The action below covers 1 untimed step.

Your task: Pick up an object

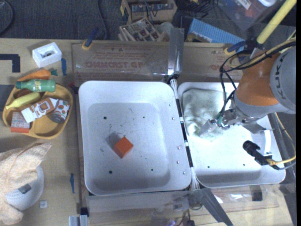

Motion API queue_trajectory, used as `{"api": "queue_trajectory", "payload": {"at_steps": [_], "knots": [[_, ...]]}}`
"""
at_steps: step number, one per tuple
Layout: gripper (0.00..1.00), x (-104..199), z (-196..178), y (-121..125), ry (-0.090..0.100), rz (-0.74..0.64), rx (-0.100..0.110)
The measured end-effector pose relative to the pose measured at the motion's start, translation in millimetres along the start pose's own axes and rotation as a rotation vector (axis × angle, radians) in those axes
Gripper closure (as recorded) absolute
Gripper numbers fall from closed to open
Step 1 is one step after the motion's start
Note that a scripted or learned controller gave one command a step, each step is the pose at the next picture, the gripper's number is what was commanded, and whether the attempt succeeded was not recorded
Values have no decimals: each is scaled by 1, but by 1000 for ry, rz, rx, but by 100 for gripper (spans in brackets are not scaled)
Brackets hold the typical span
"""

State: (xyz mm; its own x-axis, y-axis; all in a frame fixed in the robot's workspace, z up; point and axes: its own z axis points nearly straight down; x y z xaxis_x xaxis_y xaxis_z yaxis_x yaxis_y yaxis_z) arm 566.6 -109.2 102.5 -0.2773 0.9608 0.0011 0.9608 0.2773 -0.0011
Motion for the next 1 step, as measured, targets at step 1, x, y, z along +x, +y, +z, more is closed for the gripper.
{"api": "queue_trajectory", "payload": {"at_steps": [1], "knots": [[0, -4, 13, 51, -5, 190, -10]]}}
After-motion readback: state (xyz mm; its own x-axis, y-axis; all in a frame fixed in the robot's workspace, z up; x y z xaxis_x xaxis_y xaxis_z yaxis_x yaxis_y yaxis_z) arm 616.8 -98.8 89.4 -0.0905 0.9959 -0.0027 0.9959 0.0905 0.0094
